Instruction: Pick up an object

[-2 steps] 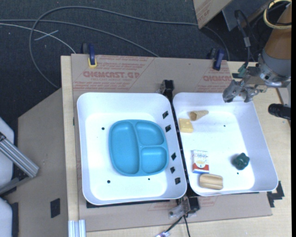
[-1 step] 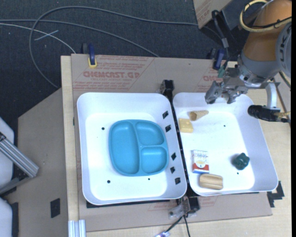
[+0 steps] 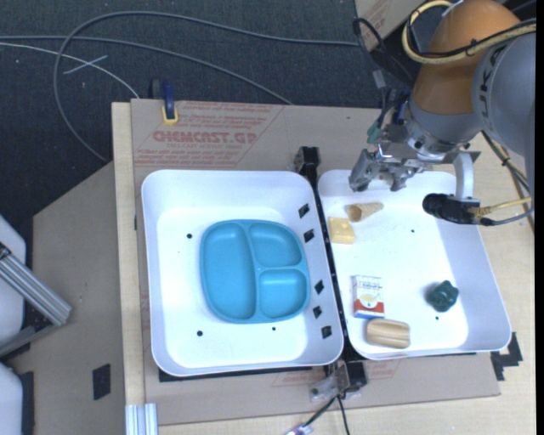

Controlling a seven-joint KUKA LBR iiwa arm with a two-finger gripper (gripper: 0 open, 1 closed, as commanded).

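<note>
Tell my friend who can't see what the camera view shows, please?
A grey robot arm's gripper hovers over the far end of the right bin, which holds a few small toy foods and a dark green object. The left bin holds a blue divided plate.

The arm (image 3: 510,76) has a smooth grey casing with a broad orange band (image 3: 463,64) above the wrist. A yellow cable (image 3: 422,25) loops over the orange section, beside dark cables. Below sits a bare-metal gripper (image 3: 380,177) of silvery brackets, and a black cylindrical fitting (image 3: 449,206) juts out with a yellowish lead attached.
</note>
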